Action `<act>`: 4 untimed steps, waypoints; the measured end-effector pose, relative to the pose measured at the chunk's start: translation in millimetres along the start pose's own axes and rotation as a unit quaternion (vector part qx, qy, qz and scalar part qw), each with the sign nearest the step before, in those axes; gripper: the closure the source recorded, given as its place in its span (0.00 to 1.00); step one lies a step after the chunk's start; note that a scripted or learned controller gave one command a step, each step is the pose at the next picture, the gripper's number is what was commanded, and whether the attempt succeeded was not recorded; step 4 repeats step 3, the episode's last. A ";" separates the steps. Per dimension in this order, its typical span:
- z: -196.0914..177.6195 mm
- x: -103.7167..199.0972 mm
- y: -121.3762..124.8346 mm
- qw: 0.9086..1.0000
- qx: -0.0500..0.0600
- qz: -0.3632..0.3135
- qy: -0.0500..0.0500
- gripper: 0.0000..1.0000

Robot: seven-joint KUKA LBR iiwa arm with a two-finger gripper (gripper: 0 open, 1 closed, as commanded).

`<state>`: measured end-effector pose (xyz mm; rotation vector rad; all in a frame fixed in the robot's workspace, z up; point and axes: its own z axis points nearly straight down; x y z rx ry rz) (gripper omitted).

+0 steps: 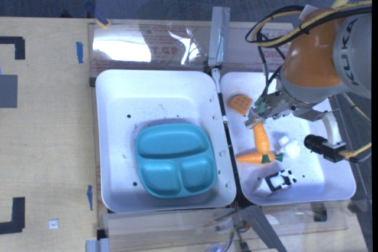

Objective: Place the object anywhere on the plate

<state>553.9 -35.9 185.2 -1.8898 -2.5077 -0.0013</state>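
Eyes on the carrot (261, 138) in the right bin (336, 186): it stands nearly upright in this slanted view, long axis running top to bottom, its upper end right at the gripper (258, 115). A second carrot (253, 157) lies crosswise beneath it, pointing left, the two meeting near their green tops. Whether the fingers are apart or clamped on that upper end, I cannot tell; the wrist and cables crowd the spot. So no call yet on whether anything is actually held.

Just up and left of the gripper sits a small orange waffle-like piece (240, 104), close to the bin's dividing wall. Down by the near rim there's a black-and-white toy (277, 180), well clear of the action.

Now the relation that matters: the blue plate (176, 158) lies in the left bin (112, 127), off to the gripper's left, across the wall between the bins. My read is that the grasp is the step in hand, and the carry leftward over that wall is all to come.
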 end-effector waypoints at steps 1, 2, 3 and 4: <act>-0.1 69.7 35.5 0.999 -0.001 -0.051 -0.001 1.00; 38.7 165.6 21.1 0.989 0.002 -0.149 0.001 1.00; 37.7 163.6 21.6 0.989 0.001 -0.147 0.000 0.00; 37.7 163.6 21.6 0.989 0.001 -0.147 0.000 0.00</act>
